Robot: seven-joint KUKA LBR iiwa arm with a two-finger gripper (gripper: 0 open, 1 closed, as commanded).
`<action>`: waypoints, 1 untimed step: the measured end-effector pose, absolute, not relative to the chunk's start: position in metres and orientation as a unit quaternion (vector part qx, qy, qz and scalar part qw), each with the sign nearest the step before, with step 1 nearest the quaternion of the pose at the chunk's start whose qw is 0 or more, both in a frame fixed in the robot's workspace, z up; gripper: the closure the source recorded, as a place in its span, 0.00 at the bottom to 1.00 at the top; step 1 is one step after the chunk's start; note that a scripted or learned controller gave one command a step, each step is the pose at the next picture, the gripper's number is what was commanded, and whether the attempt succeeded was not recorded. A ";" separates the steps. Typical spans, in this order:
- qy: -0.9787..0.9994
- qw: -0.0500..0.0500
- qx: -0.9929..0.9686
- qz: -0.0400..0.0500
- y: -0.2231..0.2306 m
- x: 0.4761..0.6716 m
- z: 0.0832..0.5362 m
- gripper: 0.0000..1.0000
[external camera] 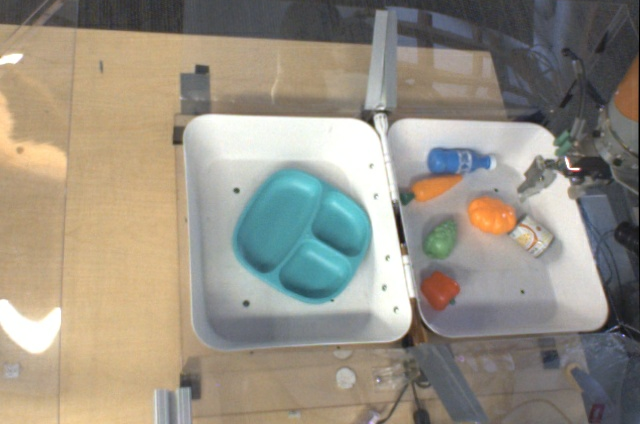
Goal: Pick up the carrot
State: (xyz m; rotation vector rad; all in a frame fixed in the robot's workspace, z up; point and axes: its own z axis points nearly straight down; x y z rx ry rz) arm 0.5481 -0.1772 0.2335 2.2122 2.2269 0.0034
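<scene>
We find the carrot [436, 189] in the right bin [575, 312], lying on its side hard against the left wall near the divider, its green top toward the divider and its orange body pointing right and slightly up. Just above it lies the blue bottle [458, 160], near but apart; below sit the green vegetable [441, 238] and the red piece [439, 289]; to the right, the orange fruit [491, 216] and a small white jar [531, 237]. The left bin [200, 212] holds a teal divided plate [302, 234], and both bins rest on the wooden desk [90, 212]. The tool [537, 176] hangs at the right bin's upper right, well apart from the carrot, its fingers looking spread and nothing between them. To do this well, we judge, we should carry the tool left across the bin, above the bottle and fruit, turn the fingers across the carrot's narrow width, and descend at mid-body, minding the bin wall and the bottle so neither blocks a finger.
</scene>
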 end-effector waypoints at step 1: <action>0.702 0.005 0.712 0.004 -0.137 0.594 0.090 0.00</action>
